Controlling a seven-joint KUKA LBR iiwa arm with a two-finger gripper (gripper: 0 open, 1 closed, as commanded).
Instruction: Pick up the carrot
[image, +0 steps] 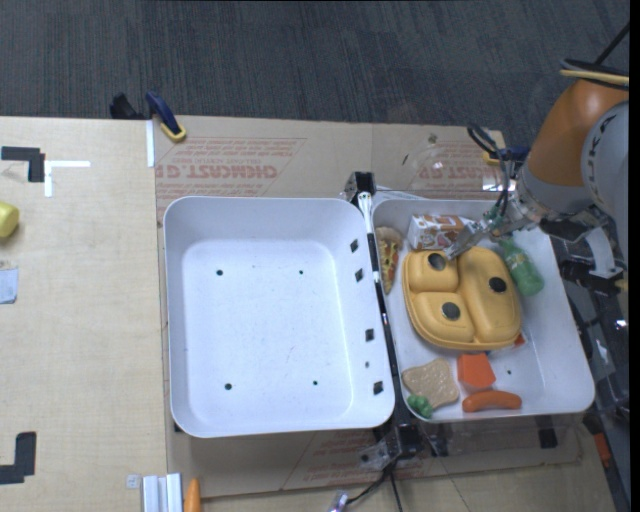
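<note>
The carrot (492, 401), a short orange stick, lies flat near the front edge of the right bin (556, 330). My gripper (470, 238) is low over the far part of that bin, between a small printed carton (433, 232) and the back edge of a large yellow moulded piece (465, 297). It is well away from the carrot, with the yellow piece between the two. Nothing from the bin is visibly held.
An orange block (476, 369), a bread slice (431, 383) and a small green item (419, 405) lie beside the carrot. A green bottle (522, 268) rests by the right wall. The left bin (180, 320) adjoins. A yellow object (7, 220) sits far left.
</note>
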